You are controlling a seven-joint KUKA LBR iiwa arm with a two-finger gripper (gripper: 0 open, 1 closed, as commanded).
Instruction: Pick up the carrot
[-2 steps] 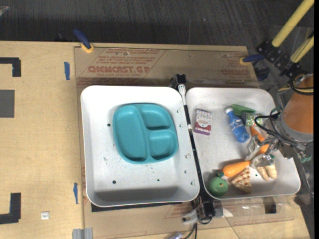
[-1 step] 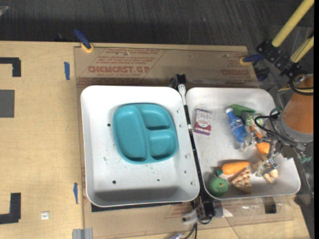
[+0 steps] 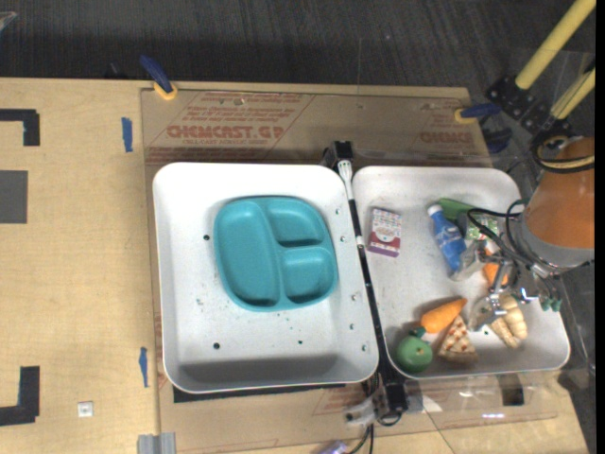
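Two white bins stand side by side. The left bin (image 3: 180,282) carries one teal divided plate (image 3: 275,251) near its middle. The right bin (image 3: 406,183) carries one small carton (image 3: 385,231) toward its left wall and one green apple (image 3: 413,352) at its front edge. One carrot (image 3: 442,315) lies just behind the apple, near the front edge. The gripper (image 3: 498,303) hovers just right of the carrot; whether it is spread or closed, I cannot tell.

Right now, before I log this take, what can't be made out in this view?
- tool: finger state unreadable, lost among wrist hardware and cables.
- carrot: right end hidden behind the tool; contact unclear.
- small box: label print too small.
- arm: cut off by the right edge.
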